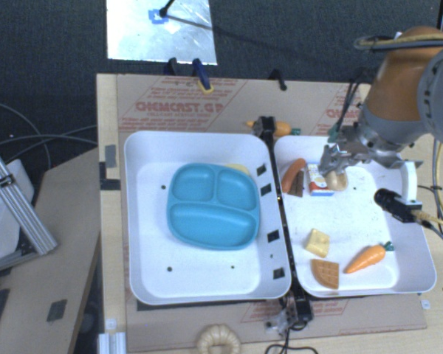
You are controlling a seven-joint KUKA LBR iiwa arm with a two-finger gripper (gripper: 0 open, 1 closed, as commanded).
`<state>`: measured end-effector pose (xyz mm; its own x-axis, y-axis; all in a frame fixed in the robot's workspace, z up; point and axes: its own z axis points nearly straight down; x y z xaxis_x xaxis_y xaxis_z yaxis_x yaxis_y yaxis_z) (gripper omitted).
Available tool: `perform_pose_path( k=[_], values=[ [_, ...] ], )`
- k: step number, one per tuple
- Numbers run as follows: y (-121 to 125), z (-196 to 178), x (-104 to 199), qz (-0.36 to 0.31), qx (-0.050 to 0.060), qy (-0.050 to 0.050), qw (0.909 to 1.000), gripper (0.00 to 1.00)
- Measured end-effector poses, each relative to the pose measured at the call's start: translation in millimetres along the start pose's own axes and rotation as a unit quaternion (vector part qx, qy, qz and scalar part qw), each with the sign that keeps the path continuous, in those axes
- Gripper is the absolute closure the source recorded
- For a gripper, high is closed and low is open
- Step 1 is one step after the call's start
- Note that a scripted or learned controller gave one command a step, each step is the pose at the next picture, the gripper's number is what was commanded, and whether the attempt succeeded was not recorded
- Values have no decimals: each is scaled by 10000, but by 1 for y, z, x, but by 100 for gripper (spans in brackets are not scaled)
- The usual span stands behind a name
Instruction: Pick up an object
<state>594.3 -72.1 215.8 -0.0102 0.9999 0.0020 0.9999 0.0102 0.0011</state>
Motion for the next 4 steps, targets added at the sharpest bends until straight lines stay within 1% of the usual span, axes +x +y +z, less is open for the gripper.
perform_pose_path(
  k=[1,2,3,4],
  values=[
    [12,-9,25,12,-11,-4,10000,100],
    [0,-1,24,45,3,-14,10000,100],
    [-4,-16,18,48,-6,-11,10000,100],
    [0,2,17,50,2,-15,10000,100]
  ],
)
